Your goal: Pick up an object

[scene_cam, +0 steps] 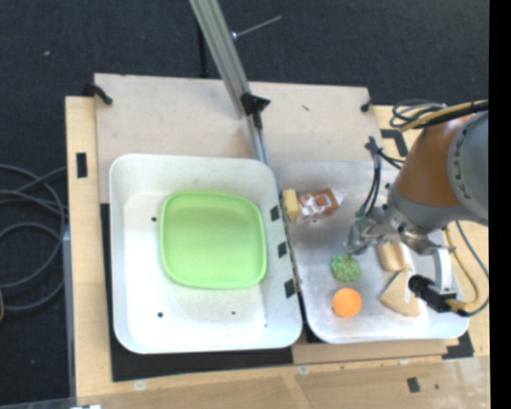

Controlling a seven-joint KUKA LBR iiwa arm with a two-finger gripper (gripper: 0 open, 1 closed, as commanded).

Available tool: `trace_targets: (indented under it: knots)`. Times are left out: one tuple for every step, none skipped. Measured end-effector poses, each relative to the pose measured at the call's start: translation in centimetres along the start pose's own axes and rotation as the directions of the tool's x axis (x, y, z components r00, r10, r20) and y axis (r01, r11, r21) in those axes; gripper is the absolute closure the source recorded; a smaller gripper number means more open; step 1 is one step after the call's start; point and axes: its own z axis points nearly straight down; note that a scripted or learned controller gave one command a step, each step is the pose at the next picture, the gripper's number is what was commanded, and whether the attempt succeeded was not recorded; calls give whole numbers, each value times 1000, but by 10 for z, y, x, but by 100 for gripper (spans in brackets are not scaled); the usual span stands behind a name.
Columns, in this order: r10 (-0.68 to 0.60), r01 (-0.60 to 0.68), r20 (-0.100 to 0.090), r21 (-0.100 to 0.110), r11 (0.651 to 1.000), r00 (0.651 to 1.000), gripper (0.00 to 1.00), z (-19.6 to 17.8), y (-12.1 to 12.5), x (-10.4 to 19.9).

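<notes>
the bench (179, 118) is a pale board with a raised tan border, set on dark carpet that fills the upper part and left side of the frame. black cables (17, 228) loop over the carpet at the left edge. a grey metal rail (226, 54) runs from top centre down to the seam between the bins. the left bin (136, 313) holds a green square plate (213, 239). the right bin (324, 181), right of centre, holds a brown-and-white packet (315, 204) at its upper left, a green knobbly ball (345, 267), an orange ball (347, 302) and tan wedge pieces (399, 295) lower right. the gripper (362, 237) hangs just above the green ball, nothing seen between its parts; open or closed cannot be told.
</notes>
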Motion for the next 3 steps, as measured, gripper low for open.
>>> trace_targets:
  knots:
    - [-1,1,0,5,1000,1000,100,-43,3,4]
    - [-1,1,0,3,1000,1000,100,-105,-1,1]
    - [-1,1,-1,7,1000,1000,100,-125,0,0]
